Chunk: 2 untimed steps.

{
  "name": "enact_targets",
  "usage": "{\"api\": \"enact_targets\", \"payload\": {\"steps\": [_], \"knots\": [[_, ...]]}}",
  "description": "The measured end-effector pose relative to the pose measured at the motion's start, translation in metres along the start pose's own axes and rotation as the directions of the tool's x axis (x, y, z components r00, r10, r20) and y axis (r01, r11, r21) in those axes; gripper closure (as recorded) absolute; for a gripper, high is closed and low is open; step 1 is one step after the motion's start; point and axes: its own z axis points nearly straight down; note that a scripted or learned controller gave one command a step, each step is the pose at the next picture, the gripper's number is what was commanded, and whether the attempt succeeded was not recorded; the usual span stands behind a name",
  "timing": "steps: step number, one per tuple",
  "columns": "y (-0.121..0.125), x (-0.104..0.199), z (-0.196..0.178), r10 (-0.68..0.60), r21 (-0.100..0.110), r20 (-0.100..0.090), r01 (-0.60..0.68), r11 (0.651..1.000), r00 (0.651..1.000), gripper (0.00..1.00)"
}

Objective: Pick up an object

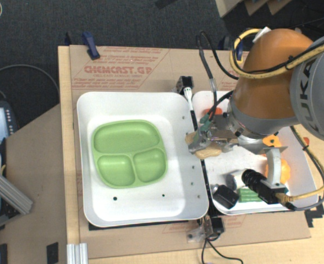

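Note:
My gripper (204, 141) hangs over the left edge of the right bin (223, 209), at the divide between the two bins. A flat tan object (210, 153) lies directly under it, touching or nearly touching it. A small green and red item (209, 118) shows just behind the gripper. Toward the right bin's front lie a green object (249, 196), a small black object (224, 196) and an orange-yellow object (283, 171). The arm hides much of this bin.
The left bin (90, 147) holds a green three-compartment plate (130, 152). The bulky orange and grey wrist (269, 81) covers the back of the right bin. A black-and-white marker (186, 87) rests at the left bin's far right corner.

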Motion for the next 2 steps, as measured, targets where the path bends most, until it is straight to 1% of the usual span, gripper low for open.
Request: {"api": "enact_targets", "payload": {"steps": [1,2], "knots": [[0.003,0.047,-0.115,0.001,-0.007,-0.001,-0.001,1.0,1.0,1.0],[0.0,0.046,-0.005,0.011,0.018,0.006,-0.012,1.0,1.0,1.0]]}}
